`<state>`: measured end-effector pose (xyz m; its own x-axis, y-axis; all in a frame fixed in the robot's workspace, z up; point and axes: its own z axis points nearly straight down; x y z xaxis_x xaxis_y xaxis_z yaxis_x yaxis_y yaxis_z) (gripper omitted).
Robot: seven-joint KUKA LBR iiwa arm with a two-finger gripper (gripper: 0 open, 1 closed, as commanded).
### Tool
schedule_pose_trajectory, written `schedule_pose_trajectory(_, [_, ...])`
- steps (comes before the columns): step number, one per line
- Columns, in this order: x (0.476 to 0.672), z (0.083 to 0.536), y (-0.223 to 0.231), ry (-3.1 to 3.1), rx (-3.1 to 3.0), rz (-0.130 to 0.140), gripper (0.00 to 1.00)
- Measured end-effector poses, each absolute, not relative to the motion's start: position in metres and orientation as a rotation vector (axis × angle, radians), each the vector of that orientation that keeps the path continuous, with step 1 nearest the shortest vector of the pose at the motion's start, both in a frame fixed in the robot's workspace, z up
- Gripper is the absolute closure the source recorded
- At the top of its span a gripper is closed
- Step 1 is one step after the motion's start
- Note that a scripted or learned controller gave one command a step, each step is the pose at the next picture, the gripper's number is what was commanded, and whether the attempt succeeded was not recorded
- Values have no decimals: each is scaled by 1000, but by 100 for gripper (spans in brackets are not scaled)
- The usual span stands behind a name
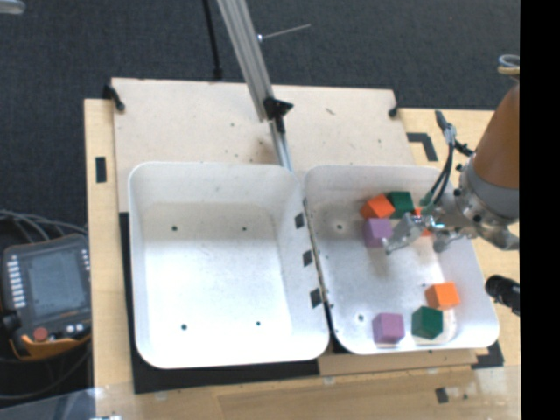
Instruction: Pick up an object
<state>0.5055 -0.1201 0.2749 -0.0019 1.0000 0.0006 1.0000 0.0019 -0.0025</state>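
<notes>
In the right bin (350, 339), at its near edge around 6 o'clock, a purple cube (388, 327) and a green cube (427, 322) stand side by side, close together. Just behind the green one, toward 5 o'clock, lies an orange cube (444, 295).

Farther back, near 12 o'clock of this bin, three more pieces sit in a tight group: a purple block (378, 230), an orange block (379, 206) touching it from behind, and a green block (401, 201) beside the orange one.

The gripper (420, 234) hangs just at 3 o'clock of this group, very near the purple block. I cannot tell if the claw is released or clenched, and no piece is seen inside it.

The left bin (140, 234) is at 9 o'clock.
</notes>
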Motion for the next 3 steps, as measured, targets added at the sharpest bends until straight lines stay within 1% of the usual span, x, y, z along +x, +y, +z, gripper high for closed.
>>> schedule_pose_trajectory(1, [506, 277, -120, -2223, -2224, -3, 0])
schedule_pose_trajectory(3, [501, 156, -113, -2217, -2220, 7, 0])
